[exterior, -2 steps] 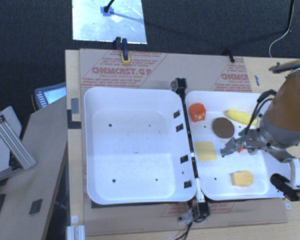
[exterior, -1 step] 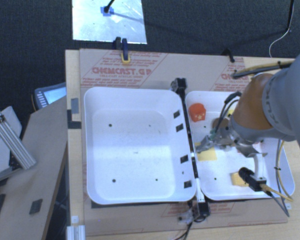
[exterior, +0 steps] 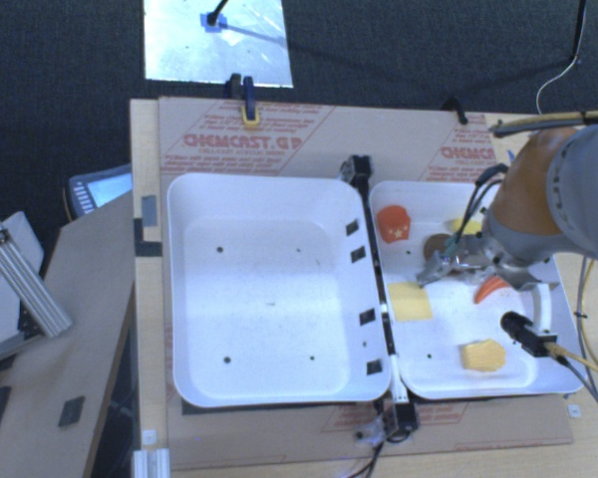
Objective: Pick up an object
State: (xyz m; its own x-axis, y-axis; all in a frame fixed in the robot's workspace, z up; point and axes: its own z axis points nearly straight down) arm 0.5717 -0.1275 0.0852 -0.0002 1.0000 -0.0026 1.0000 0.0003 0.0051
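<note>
In the right bin (exterior: 431,358), my gripper (exterior: 442,266) hangs low near the middle, the grey arm reaching in from the right. A brown object (exterior: 438,244) lies just behind it, partly hidden. A flat yellow square (exterior: 411,303) rests just in front of it, to its left. An orange-red curved piece (exterior: 492,288) shows to the gripper's right, under the wrist. Toward the bin's back left stands a red-orange cup-like object (exterior: 394,223). A yellow lumpy block (exterior: 483,356) sits near the front right. A small yellow piece (exterior: 466,227) peeks out behind the wrist.
The left bin (exterior: 269,302) sits beside the right one, with black clips (exterior: 364,257) along the shared rim. Both bins rest on a cardboard sheet (exterior: 279,137). A shiny metal plate (exterior: 216,28) lies beyond the bench.
</note>
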